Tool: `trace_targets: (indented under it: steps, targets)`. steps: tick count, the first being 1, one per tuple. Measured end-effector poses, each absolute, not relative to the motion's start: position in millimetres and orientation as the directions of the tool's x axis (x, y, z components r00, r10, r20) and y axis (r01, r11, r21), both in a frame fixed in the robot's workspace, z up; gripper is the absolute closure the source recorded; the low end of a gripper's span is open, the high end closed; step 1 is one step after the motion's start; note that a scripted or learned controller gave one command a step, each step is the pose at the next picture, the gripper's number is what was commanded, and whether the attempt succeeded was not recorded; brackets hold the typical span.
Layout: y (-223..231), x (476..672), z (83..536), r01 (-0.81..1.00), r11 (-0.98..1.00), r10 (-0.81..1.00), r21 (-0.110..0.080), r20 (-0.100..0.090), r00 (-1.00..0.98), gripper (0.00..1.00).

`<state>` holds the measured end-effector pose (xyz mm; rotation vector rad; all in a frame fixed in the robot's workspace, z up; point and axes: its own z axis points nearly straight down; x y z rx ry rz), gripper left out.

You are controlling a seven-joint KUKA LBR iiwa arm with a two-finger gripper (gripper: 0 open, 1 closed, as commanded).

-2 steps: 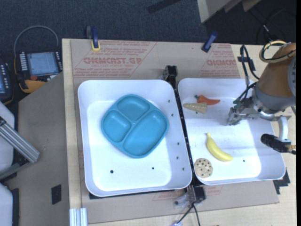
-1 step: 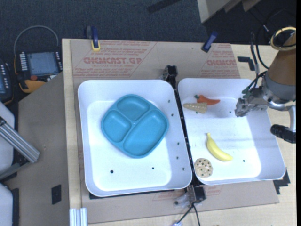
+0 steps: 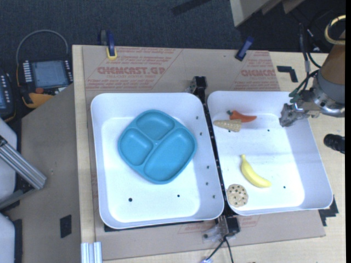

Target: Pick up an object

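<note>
The tool [image 3: 289, 115] hovers over the far right edge of the right bin [image 3: 307, 163], and whether it is spread or pressed together I cannot tell at this size; nothing shows in its grip. Candidates all lie in that bin: a carrot [image 3: 242, 115] and a pale cone [image 3: 228, 125] near its far left corner, a banana [image 3: 254, 173] mid-bin, a cookie [image 3: 237, 195] touching the near left rim. The banana seems the best choice, lying apart from the walls, so centre above it, straddle its narrow width, then descend straight.
</note>
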<state>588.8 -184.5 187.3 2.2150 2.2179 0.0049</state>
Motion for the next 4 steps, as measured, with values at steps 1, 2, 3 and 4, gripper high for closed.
trace_targets:
  steps: [1,2,3,4]
  targets:
    - [-190,593.8,251,1.0,0.001,1.0,0.01,-0.004,-0.001,1.0]
    - [-142,583.6,254,1.0,0.005,1.0,-0.002,0.002,-0.005,1.0]
    - [-92,562.7,238,1.0,0.005,1.0,-0.004,0.003,-0.005,1.0]
    - [-46,552.9,235,1.0,0.005,1.0,-0.004,0.003,-0.005,1.0]
